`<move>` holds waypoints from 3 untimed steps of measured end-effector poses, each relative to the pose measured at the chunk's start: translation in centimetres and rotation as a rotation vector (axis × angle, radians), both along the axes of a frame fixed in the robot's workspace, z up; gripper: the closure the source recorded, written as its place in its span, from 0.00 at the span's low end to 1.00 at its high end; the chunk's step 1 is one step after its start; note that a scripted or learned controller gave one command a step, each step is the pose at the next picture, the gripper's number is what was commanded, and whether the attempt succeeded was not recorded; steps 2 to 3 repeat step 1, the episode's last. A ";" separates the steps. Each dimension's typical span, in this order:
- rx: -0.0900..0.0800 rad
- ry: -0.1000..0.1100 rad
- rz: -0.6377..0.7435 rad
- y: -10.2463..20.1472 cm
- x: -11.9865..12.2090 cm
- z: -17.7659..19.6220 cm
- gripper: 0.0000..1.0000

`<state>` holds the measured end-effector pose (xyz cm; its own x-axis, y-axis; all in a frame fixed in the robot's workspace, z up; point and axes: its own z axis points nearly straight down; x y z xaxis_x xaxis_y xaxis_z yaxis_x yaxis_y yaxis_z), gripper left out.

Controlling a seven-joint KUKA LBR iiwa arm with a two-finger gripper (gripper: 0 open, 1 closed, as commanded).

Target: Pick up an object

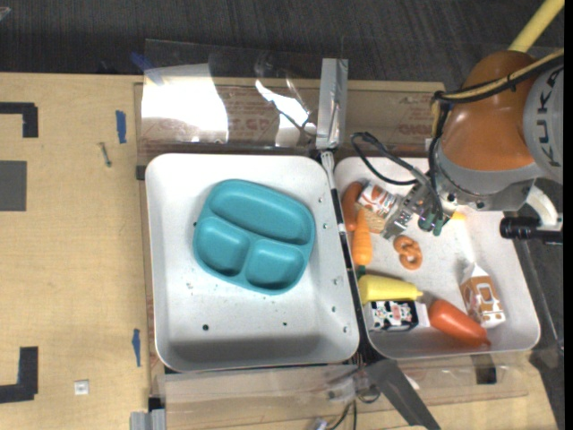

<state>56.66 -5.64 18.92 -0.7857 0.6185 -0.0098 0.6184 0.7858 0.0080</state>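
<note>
The right bin [506,258] holds several small items. A white and red packet [376,204] lies at its upper left, beside a red sausage [350,196] and an orange carrot [361,244]. A brown pretzel [409,252] sits mid-bin. Lower down are a yellow piece [387,288], a black and white box [394,314], a red-orange vegetable [457,322] and a small orange and white carton [482,299]. My gripper [421,211] hangs low over the bin's upper middle, just right of the packet and above the pretzel. The wrist hides its tips.
The left bin [170,240] carries a teal divided plate [251,236]. A metal divider [331,106] and clear plastic sheet stand behind the bins. Black cables trail over the right bin's top edge. Brown bench surface lies to the left.
</note>
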 end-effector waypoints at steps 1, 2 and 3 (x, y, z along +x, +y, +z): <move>0.001 0.004 -0.156 2.7 4.0 5.5 1.00; 0.001 0.004 -0.156 2.7 4.0 5.5 1.00; 0.001 0.004 -0.156 2.7 4.0 5.5 1.00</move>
